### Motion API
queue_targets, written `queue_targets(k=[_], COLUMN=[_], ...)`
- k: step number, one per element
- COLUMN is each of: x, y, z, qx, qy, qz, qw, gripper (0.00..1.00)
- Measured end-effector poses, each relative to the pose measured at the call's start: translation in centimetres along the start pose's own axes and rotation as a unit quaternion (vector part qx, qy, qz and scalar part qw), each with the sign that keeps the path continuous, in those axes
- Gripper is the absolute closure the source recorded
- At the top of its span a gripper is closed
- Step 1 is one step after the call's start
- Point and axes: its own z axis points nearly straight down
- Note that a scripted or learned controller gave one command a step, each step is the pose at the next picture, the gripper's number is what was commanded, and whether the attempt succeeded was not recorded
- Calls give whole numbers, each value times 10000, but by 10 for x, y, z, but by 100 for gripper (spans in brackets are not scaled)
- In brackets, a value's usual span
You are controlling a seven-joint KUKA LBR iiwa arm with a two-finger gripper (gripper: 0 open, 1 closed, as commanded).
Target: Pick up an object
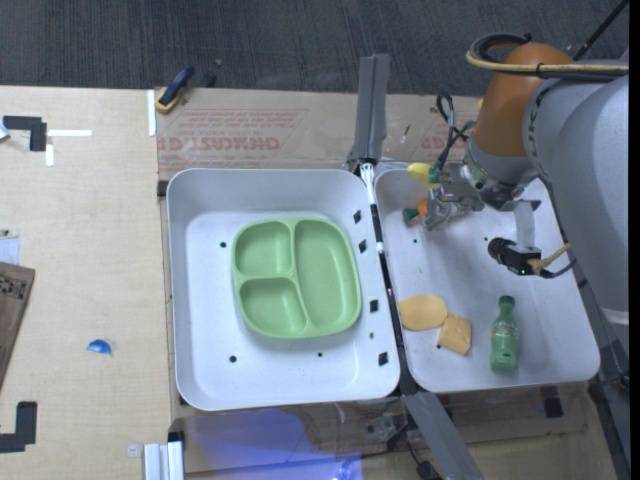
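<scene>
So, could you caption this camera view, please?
Gripper low in right bin; green divided plate in left bin.

The grey arm (590, 158) enters from the right edge and fills the upper right of the frame, its orange band (512, 98) near the top. Below the band the wrist bends down and leftward. The gripper (436, 208) sits low at centre right, angled left; its tip is too small and cluttered to read clearly.
</scene>
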Motion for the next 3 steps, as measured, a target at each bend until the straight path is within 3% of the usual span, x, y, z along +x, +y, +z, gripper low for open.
queue_targets(k=[1,2,3], x=[100,121,94], y=[2,-7,-97], z=[-95,-94,-119], qx=[-101,-82,-79], qy=[1,6,7], qz=[-53,1415,1375], qw=[9999,9899,9905], gripper=[100,100,100])
